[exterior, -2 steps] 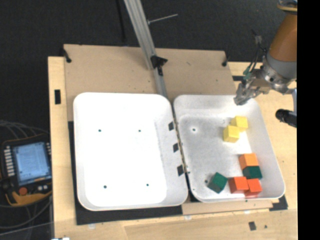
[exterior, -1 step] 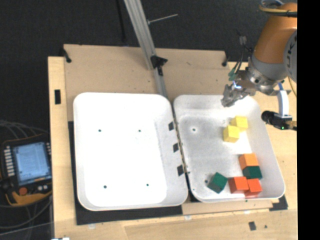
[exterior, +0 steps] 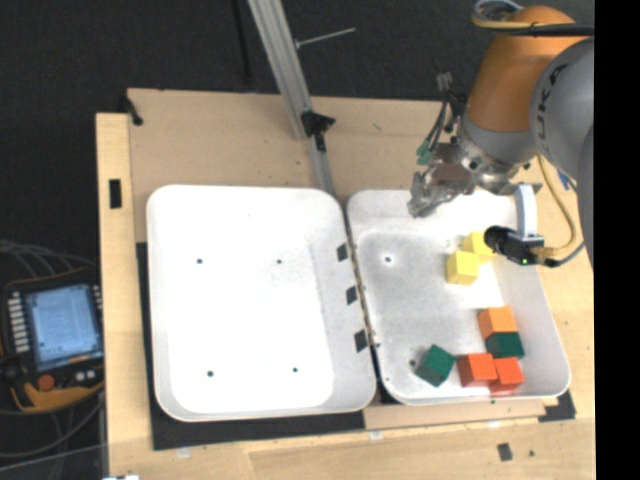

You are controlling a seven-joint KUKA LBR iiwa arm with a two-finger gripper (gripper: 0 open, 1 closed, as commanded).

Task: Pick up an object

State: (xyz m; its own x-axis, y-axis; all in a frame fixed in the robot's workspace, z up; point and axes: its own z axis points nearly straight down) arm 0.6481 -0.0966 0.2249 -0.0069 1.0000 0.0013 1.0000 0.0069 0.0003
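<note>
At twelve o'clock of the right bin [exterior: 400,298] the gripper [exterior: 428,200] is seen — nothing gripped, its opening cannot be told. Toward four o'clock a yellow block [exterior: 462,267] lies, well apart.

Yellow block [exterior: 462,266] lying mid-right in the right bin [exterior: 400,298], second yellow block [exterior: 475,244] touching its upper right corner, orange block [exterior: 497,321] above dark green block [exterior: 505,345], green block [exterior: 435,365] tilted beside two orange blocks [exterior: 490,370] at the near edge
</note>
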